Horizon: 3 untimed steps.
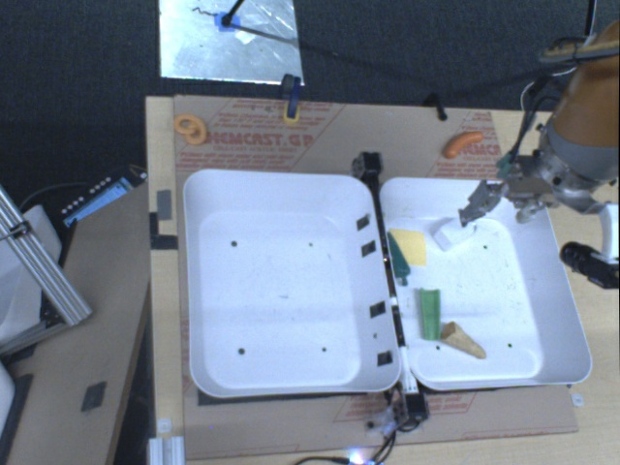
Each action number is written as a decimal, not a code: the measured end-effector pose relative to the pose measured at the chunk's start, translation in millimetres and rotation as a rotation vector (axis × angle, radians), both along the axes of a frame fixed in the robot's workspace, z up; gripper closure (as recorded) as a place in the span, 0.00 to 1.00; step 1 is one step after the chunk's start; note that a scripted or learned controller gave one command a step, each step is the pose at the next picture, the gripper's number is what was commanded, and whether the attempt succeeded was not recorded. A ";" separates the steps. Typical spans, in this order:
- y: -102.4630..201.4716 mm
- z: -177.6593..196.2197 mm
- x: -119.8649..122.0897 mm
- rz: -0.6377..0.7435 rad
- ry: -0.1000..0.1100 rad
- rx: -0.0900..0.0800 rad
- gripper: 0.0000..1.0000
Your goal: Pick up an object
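Observation:
The right bin (562,356) holds a yellow block (413,248), a green block (428,314), a tan wedge (464,340) and a small white piece (447,233). A dark green strip (399,258) lies against the divider beside the yellow block. My gripper (504,208) hangs over the back part of the right bin, open, with nothing between its fingers. Its left finger (479,204) sits just above and to the right of the white piece.
The left bin (208,356) stands beside the right one. On the cardboard behind the bins lie an orange ring (191,129), an orange sausage shape (463,144) and a yellow-and-blue clamp (290,100). A black part (589,263) juts in beyond the right rim.

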<state>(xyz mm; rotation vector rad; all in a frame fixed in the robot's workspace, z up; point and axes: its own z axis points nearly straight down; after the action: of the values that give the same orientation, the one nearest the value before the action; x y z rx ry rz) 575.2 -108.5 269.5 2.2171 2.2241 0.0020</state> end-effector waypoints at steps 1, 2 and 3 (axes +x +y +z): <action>0.2 11.3 1.0 0.002 -0.004 0.000 1.00; 83.1 6.6 3.5 0.009 0.000 0.003 1.00; 170.6 93.8 -55.2 0.011 -0.007 0.004 1.00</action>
<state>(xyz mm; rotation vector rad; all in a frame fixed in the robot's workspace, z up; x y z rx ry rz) 520.0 62.1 363.3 2.2037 2.2351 0.0141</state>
